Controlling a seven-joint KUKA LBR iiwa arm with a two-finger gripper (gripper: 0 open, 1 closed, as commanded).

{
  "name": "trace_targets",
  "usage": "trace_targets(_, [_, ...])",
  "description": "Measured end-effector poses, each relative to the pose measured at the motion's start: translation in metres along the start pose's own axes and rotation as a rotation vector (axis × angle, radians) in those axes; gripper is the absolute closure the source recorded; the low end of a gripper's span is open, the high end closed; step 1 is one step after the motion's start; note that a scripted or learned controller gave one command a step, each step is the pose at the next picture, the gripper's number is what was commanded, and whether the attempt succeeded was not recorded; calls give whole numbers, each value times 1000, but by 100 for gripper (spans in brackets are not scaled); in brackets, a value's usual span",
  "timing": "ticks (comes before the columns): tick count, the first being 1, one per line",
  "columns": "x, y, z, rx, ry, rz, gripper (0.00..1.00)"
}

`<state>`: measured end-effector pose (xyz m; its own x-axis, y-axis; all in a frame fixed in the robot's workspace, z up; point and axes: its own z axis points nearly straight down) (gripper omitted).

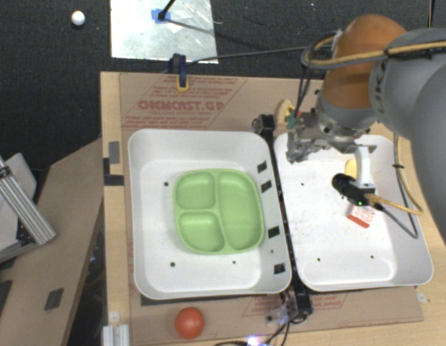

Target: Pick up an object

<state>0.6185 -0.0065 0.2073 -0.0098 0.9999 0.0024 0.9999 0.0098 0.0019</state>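
My gripper [297, 151] hangs low over the far left corner of the right bin [331, 265], below the grey arm and its orange band. A small red and white object [360, 218] lies on that bin's floor, toward the right and well apart from the gripper. In the left bin [152, 265] a green divided plate [217, 210] lies flat in the middle.
A red ball [189, 321] rests on the bench in front of the left bin, outside both bins. A small pale yellow thing [286, 109] sits just beyond the right bin's far rim. A blue clamp [179, 69] stands at the bench's far edge.
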Motion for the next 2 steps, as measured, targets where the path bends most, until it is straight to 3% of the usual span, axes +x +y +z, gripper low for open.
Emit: trace_targets(2, [110,-6,-13,0,1,0,100])
